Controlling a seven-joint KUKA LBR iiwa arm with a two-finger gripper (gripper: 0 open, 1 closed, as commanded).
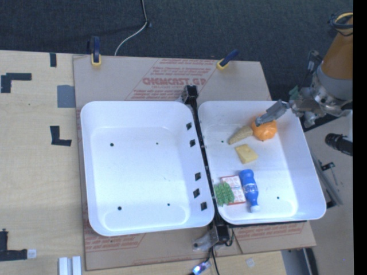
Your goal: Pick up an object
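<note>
Counter (34, 153): pale wood-grain surface bearing a cardboard sheet (172, 82) on which two shallow white bins sit side by side. Left bin (92, 125): bare white floor with a few small dark dots. Right bin (298, 153): holds all loose items. Contents, far to near: one orange rounded object (265, 131), near the far right corner; one pale cream wedge-shaped piece (239, 134), just beside the orange object on its left, touching or nearly so; one small yellow block (246, 153), a little nearer the camera and apart from both; one blue bottle with a white cap (249, 190), lying on its side near the front wall; one small red-and-white printed card or packet (232, 184) and one green leafy-looking item (222, 193), both just beside the bottle on its left. Arm: enters from the right, orange band visible above the wrist. Tool (270, 117): grey, slanted down over the right bin, its tip at the top of the orange object; whether it is wide, narrow or gripping cannot be told. Task status: judged to be at the reach or grasp stage; the orange object appears the likely target and rests on the bin floor, not lifted. Remaining: secure a grip and raise an item clear.
</note>
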